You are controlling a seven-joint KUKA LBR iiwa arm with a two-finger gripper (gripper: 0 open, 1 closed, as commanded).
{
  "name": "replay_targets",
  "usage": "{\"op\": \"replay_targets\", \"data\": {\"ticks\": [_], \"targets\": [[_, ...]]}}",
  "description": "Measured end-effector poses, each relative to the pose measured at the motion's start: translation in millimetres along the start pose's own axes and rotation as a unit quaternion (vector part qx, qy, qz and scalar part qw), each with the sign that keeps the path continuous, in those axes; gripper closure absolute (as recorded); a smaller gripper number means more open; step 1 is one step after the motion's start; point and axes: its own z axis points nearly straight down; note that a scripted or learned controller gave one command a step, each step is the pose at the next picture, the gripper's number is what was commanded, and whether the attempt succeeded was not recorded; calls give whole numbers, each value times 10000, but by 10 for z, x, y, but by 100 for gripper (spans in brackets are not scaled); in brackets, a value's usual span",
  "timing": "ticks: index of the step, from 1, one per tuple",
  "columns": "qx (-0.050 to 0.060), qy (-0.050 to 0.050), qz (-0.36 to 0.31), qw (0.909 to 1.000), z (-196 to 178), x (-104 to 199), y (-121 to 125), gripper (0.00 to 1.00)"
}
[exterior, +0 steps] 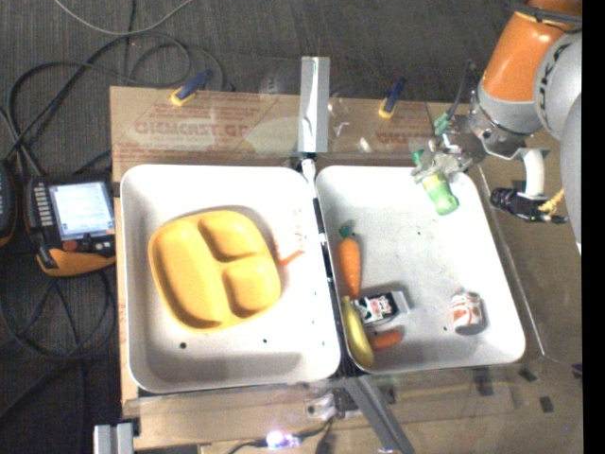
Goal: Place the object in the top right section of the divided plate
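Above right bin (492,244), jaws (437,170) gripping pale-green bottle (440,195), glossy yellow divided plate (219,268)

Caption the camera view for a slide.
Grey-and-orange arm's gripper holds a small green bottle above the right white bin; yellow divided plate waits in the left bin.

Brown bench (217,126) bearing two white bins side by side, left bin (142,348) and right bin (501,339).

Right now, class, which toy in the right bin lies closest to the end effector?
The green bottle, right at the end effector; the carrot lies much farther off.
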Motion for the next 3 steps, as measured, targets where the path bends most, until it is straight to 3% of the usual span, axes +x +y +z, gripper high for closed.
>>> {"op": "replay_targets", "data": {"ticks": [1, 2, 3], "targets": [[-6, 14, -175, 9998, -353, 873, -363, 100], [5, 19, -81, 10000, -421, 1826, -617, 100], [11, 12, 191, 9998, -8, 1933, -1039, 100]]}}
